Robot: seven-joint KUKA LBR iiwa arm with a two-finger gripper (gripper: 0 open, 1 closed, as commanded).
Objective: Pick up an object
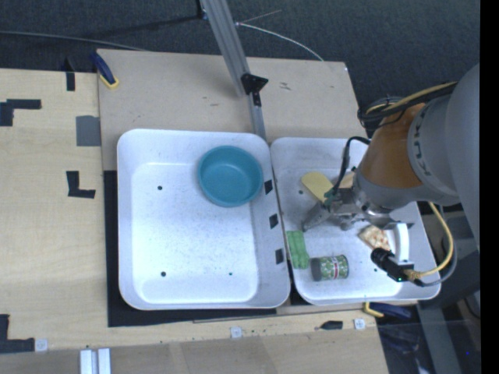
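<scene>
My gripper is low inside the right bin, near its middle. A pale yellow flat piece lies just above it, touching or almost touching. Below the gripper, a green packet lies by the bin's left wall. A small dark can with a red and white label lies on its side beside the packet. A tan and white object sits to the gripper's right, partly hidden by the wrist. A blue bowl stands upright in the left bin, at its far right corner.
The arm's grey body and orange band cover the right bin's far right part. A metal pole slants down to the divide between the bins. Cables loop along the right bin's right edge.
</scene>
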